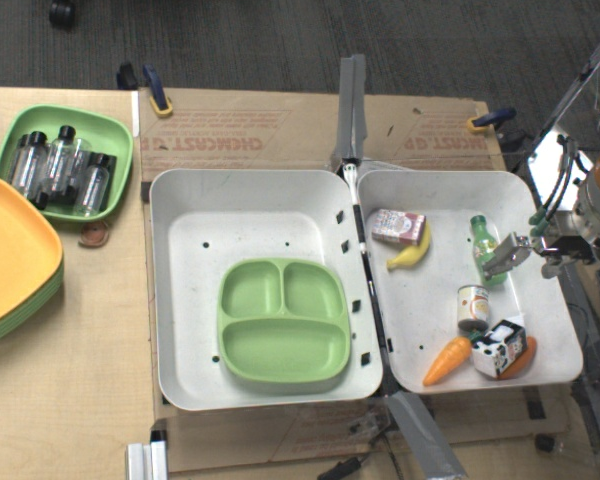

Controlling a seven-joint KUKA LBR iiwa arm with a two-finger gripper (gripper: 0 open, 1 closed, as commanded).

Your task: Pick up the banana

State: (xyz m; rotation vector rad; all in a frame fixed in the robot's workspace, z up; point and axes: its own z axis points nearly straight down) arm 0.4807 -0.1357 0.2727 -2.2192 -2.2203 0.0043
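From above, the tabletop (pixel 240 128) carries two white bins side by side. In the right bin (pixel 435 353), the banana (pixel 411 254) lies near the upper left, touching the lower right edge of a pink box (pixel 397 226). A green bottle (pixel 483 240) stands further right; below it are a can (pixel 472 306), a carrot (pixel 446 360) and a black-and-white carton (pixel 500 346). The claw (pixel 507 255) hangs over the bin's right side, just beside the bottle and well apart from the banana; whether it is apart or together I cannot tell. The left bin (pixel 180 268) holds a green divided plate (pixel 284 320). Further left sit a green tray (pixel 100 133) of dark-capped bottles (pixel 60 171) and stacked orange plates (pixel 15 258).
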